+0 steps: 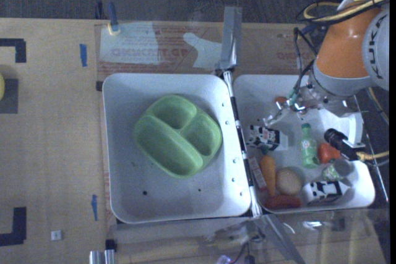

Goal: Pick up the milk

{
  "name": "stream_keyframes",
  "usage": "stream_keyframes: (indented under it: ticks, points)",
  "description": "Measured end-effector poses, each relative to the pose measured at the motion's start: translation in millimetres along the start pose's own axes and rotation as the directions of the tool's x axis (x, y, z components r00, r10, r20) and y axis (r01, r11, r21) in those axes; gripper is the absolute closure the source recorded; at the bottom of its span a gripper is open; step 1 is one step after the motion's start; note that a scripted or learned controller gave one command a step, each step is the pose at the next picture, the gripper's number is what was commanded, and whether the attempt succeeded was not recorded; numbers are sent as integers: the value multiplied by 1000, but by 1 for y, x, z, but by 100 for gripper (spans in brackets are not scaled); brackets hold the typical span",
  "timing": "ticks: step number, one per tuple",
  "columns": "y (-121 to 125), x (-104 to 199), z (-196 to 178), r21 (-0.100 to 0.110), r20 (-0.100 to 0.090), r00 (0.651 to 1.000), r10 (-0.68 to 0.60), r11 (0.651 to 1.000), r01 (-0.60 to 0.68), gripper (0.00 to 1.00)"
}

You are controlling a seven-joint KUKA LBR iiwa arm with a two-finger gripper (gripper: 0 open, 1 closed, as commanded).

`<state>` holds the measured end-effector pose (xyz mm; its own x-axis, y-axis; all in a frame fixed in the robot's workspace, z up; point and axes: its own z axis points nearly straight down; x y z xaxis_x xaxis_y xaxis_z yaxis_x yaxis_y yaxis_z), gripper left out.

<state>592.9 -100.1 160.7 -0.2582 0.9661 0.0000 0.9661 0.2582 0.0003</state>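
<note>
Black capital letters "KU" stand on the grey arm [377, 49], just right of its orange band [346, 40]; the rest of the word runs out of the picture. Behind the left bin [117, 133], on the table [49, 133], lies a flattened cardboard sheet [158, 46] under clear film with one row of large reddish block letters printed upside down and faded, too faint to spell out. Two small cartons with black-and-white cow patches [264, 136] [325, 190] lie in the right bin [365, 195]; any lettering on them is too small to read.
</note>
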Motion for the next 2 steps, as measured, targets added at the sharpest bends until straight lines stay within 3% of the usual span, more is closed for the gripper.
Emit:
stream_keyframes:
  ticks: [1,2]
  points:
    - [-47,11,63,-3,1,998,-55,998,55,0]
    - [-46,10,53,-7,4,999,-53,999,53,100]
